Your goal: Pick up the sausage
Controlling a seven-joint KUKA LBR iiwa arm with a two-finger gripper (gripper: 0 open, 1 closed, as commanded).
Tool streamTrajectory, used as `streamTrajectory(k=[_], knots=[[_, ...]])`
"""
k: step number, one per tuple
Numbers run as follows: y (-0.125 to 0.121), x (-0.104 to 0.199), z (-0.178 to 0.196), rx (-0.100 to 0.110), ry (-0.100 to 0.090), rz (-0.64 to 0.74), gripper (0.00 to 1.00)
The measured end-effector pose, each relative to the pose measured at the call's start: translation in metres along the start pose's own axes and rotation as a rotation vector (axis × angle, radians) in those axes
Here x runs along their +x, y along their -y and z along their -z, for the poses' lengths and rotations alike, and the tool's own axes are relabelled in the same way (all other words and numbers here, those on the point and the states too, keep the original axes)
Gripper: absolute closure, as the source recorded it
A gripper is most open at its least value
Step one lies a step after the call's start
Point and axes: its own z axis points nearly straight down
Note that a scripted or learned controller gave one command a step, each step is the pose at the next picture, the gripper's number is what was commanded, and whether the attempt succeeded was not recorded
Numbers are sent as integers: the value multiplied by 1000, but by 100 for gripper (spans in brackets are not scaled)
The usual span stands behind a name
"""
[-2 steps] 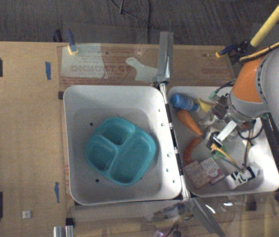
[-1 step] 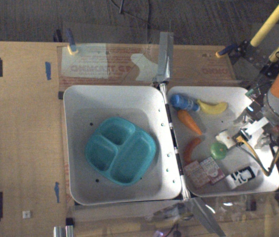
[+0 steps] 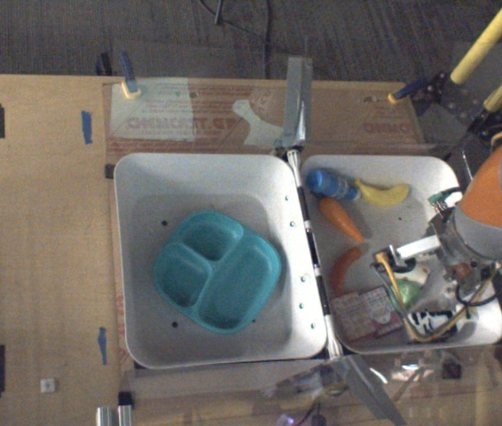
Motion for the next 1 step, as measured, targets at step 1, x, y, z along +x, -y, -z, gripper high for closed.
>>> streamTrajectory(k=[1], knots=[[-25, -30, 57, 6, 8, -103, 0]])
